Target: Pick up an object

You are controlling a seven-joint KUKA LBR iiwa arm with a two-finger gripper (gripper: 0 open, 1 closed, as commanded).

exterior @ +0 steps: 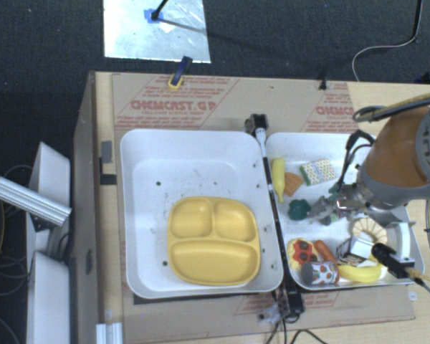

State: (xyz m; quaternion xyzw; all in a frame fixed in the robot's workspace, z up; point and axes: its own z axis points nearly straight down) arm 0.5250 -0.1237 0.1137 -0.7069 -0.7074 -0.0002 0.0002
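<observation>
The right bin (pixel 312 143) holds several toy foods. Among them are a dark green lumpy piece (pixel 299 208), a yellow corn cob (pixel 278 177), an orange wedge (pixel 293 183) and a green-dotted white packet (pixel 319 170). My gripper (pixel 325 210) hangs low over the middle of this bin, just right of the green piece and very close to it. I see nothing held in it. The grey arm with its orange band (pixel 405 153) reaches in from the right and hides part of the bin.
Near the right bin's front lie a red and yellow piece (pixel 301 251), an orange carrot (pixel 325 250), a small can (pixel 322 272), a banana (pixel 360 271) and a cream ring (pixel 365 228). In the left bin (pixel 150 163) sits a yellow divided plate (pixel 215 240).
</observation>
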